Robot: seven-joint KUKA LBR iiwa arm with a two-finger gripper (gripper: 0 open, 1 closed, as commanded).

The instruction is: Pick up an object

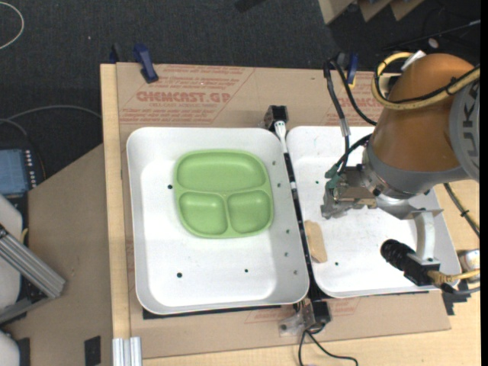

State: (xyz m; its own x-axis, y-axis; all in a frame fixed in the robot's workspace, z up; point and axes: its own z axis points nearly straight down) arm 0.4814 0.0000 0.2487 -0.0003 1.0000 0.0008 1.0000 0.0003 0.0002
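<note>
We list, near to far: a tan block [315, 242] by the left wall of the right bin [366, 284]; the gripper [341, 198] over that bin's middle, open or closed we cannot tell; a green divided plate [223, 191] toward the far edge of the left bin [152, 265].

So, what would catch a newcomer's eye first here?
The green divided plate in the left bin stands out first, bright against the white. Next comes the grey and orange arm over the right bin, its gripper near the middle; a small tan piece lies by that bin's left wall.
</note>
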